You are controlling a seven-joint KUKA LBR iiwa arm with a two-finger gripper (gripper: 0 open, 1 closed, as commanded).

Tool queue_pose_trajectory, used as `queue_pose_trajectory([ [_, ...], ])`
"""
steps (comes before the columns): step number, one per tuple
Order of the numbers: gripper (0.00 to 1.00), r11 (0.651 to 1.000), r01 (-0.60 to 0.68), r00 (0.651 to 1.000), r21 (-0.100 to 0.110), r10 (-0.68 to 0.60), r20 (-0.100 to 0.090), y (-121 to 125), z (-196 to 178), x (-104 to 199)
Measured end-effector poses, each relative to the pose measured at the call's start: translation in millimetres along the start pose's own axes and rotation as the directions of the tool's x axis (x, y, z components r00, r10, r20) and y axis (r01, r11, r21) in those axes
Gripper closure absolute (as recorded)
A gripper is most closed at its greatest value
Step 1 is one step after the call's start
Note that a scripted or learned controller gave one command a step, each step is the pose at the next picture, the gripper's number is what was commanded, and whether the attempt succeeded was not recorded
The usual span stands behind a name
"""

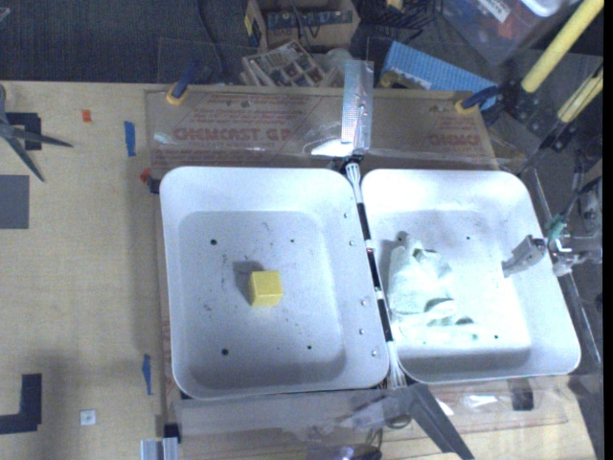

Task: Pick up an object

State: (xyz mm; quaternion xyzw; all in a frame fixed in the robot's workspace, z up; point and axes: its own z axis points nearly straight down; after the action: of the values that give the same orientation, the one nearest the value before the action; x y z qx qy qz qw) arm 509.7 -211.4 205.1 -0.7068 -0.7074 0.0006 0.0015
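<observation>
The pincer [525, 254] pokes in low from the right edge.

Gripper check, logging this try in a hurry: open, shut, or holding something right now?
Gripper: cannot be told; it sits at the right bin's right edge.

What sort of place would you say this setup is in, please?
Probably a robotics lab or workshop: two shallow white plastic bins sit on a pale wooden bench, one holding a small yellow cube, with tangled cables and boxes of parts behind.
</observation>
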Motion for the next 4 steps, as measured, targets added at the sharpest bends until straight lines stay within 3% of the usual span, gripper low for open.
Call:
queue_pose_trajectory([
  [1,0.00,1.000,0.024,1.000,-0.004,-0.024,0.003,78.5,50.3,79.9],
  [2,0.00,1.000,-0.009,1.000,-0.003,0.009,0.003,82.5,-9.2,19.2],
  [3,0.00,0.823,-0.568,0.823,-0.003,0.568,0.002,145.1,-6.8,127.2],
  [4,0.00,0.850,-0.527,0.850,-0.002,0.527,0.001,115.3,112.1,83.7],
])
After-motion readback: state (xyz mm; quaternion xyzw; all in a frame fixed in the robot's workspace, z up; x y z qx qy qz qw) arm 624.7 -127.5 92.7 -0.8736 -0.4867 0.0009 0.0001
